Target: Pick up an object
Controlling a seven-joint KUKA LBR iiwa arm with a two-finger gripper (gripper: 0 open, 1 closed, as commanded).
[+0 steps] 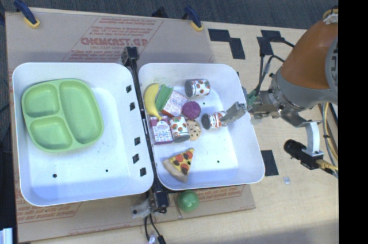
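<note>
Can (214, 120) sideways, axis toward gripper (234, 112).

Cardboard sheet (109, 35): red print "CHEMCAST GP".

Two bins sit side by side on the worktop (287, 202). A divided tray (60, 115) lies in the left bin (75, 185). The right bin (230, 171) holds a banana (150, 100) at its left side, a can (198, 87) near the back, another can (214, 120) to the right, and a pizza slice (180, 163) at the front. A ball (187, 201) lies on the worktop just in front of the right bin.
</note>
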